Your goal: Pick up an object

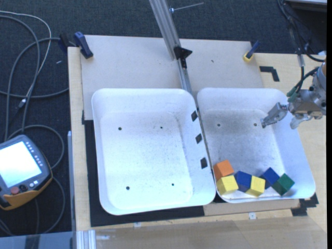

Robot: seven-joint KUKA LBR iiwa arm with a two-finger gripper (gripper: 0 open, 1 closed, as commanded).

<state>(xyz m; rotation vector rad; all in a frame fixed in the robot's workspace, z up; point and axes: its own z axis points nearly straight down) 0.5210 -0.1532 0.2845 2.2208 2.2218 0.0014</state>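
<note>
Blocks (pixel 252 181) huddle well below and slightly left of our gripper (pixel 282 117), which hangs over the right bin (pixel 236 108), fingers spread, pinching nothing.

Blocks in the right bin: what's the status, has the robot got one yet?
Tool above right bin, nothing held. Six blocks clustered at bin's near edge, untouched. Path to them open.

Smooth white plastic bins (pixel 104 105) (speckled), matt painted blocks (pixel 253 183), metal pincer (pixel 282 117)
</note>
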